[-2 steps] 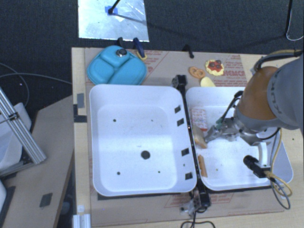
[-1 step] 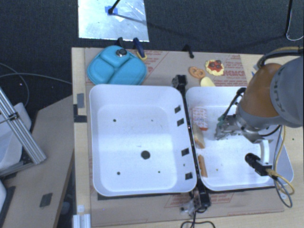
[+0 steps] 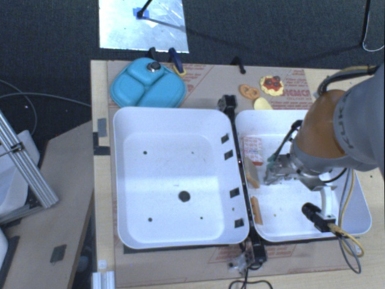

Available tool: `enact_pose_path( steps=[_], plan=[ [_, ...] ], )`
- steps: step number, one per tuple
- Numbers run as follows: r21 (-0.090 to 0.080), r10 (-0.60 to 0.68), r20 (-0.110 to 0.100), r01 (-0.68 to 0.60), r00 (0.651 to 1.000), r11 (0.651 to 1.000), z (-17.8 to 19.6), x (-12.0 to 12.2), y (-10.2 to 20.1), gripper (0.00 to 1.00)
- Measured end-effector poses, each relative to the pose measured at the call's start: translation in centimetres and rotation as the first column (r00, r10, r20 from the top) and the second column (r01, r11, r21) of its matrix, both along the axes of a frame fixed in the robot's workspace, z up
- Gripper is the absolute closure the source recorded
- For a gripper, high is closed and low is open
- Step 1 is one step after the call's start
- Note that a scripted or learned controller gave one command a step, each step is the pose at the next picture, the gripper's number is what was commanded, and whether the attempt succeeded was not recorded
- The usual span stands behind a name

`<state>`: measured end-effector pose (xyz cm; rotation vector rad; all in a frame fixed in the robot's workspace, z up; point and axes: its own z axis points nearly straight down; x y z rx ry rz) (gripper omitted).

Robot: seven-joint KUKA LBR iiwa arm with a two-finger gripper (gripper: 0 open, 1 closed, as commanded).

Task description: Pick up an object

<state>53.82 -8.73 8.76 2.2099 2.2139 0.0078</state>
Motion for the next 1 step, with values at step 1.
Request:
enact_pose_path(
  steps=[1],
  plan=[
    [0.006, 0.000, -0.012, 0.000, 1.000, 1.000, 9.75, -1.48, 10.09, 1.00]
  ],
)
